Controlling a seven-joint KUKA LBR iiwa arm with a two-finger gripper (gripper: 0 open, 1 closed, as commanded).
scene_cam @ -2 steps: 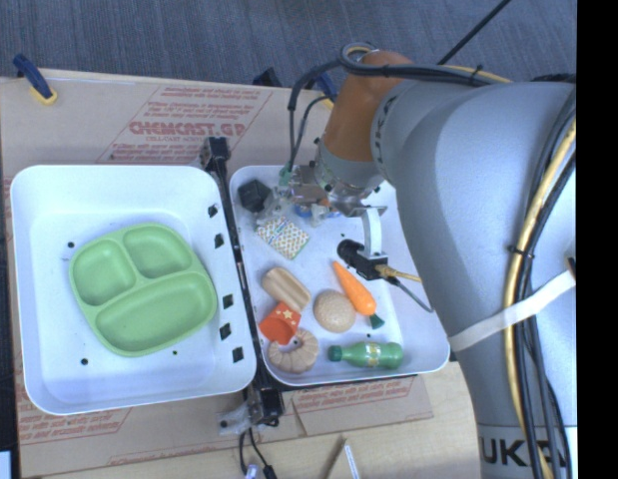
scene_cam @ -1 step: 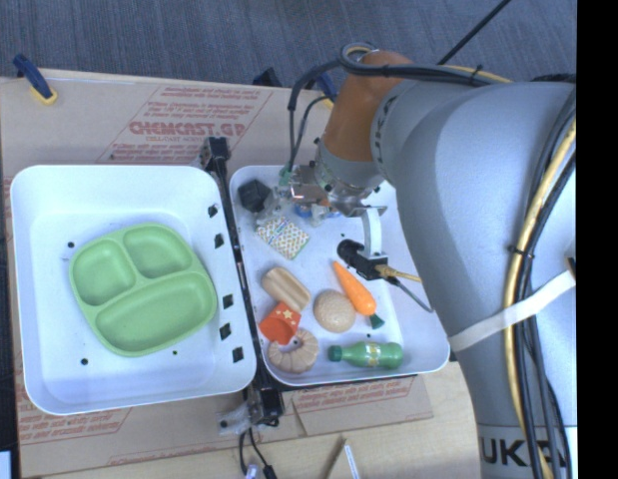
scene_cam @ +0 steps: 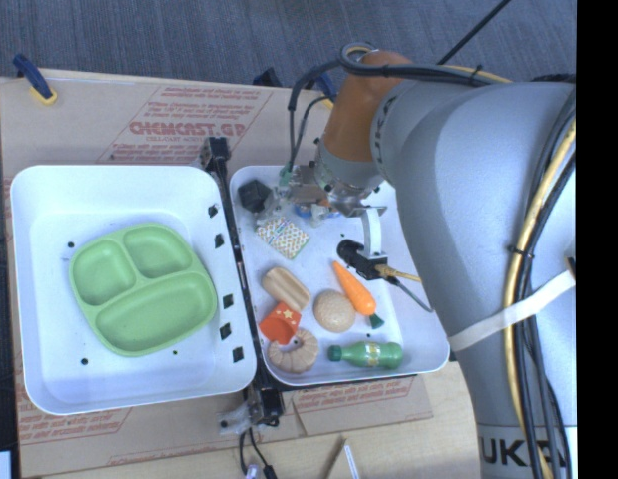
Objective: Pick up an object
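Camera view: hand [scene_cam: 307,200] over right bin [scene_cam: 424,359] (near checkered packet [scene_cam: 284,236]).

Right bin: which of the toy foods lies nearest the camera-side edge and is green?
The green bottle, lying on its side by the right bin's near rim. The carrot, bread roll and doughnut beside it are orange or tan.

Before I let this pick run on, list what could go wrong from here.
1. The right bin is crowded: the carrot, round bun and bread roll lie close together, so a descent could nudge a neighbour or catch two.
2. The hand sits near the bin's far wall, beside the patterned square; it could clip the rim.
3. The green bottle lies on its side and might roll.
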